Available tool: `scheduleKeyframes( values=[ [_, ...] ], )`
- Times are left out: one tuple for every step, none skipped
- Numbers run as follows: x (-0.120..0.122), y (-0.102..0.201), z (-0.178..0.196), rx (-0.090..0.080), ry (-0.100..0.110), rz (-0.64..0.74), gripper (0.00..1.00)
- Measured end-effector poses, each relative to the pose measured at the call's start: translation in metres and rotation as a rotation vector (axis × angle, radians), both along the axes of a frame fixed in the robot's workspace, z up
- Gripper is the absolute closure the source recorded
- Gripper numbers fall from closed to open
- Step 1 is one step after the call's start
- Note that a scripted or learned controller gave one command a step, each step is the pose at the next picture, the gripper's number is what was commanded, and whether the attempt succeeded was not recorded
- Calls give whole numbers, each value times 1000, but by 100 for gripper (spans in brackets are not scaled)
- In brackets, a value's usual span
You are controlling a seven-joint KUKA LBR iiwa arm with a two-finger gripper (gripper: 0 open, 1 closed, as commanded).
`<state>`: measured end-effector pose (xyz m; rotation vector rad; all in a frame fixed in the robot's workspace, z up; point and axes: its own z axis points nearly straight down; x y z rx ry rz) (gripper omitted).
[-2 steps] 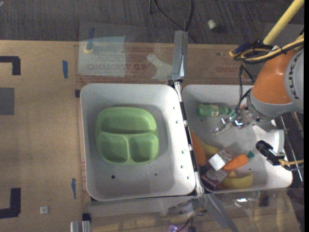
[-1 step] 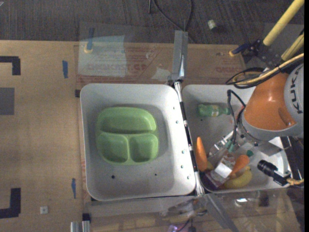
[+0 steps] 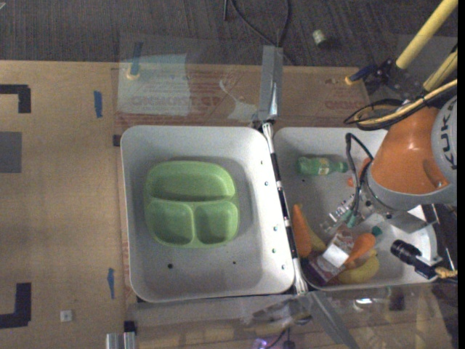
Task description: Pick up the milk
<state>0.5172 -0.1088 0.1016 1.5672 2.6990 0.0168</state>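
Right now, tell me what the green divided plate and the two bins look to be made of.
The green divided plate looks like moulded plastic with a matte finish: uniform colour, soft rounded compartment ridges. The left bin and right bin look like white plastic or painted sheet, faintly glossy; the view leaves that open.

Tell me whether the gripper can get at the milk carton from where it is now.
Probably yes, but tightly. The gripper is over the right bin, just above the milk carton. A carrot leans against the carton and a banana lies beside it, crowding the grasp.
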Motion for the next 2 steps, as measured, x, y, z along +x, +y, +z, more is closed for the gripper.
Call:
scheduleKeyframes(
  values=[
    [69, -3, 106, 5, 20, -456, 100],
    [69, -2, 106, 5, 21, -455, 0]
  ],
)
